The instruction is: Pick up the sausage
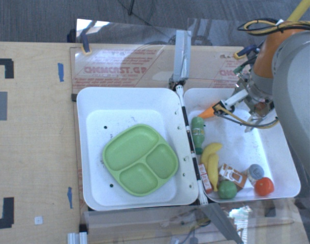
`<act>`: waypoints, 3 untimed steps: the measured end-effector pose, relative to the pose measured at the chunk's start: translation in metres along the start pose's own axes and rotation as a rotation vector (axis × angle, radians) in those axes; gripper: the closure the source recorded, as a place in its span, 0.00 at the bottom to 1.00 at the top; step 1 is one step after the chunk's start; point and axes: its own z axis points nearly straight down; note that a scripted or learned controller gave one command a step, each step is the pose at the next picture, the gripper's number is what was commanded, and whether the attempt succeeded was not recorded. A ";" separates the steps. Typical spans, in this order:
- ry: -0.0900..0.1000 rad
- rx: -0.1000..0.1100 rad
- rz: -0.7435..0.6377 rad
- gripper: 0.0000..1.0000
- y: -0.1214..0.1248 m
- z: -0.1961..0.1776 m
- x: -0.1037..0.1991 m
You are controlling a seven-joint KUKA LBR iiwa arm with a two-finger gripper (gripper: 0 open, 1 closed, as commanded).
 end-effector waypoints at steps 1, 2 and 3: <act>0.018 -0.012 0.237 0.00 0.019 0.025 -0.077; 0.022 -0.012 0.361 0.00 -0.019 0.025 -0.062; 0.022 -0.013 0.360 0.00 -0.002 0.024 -0.008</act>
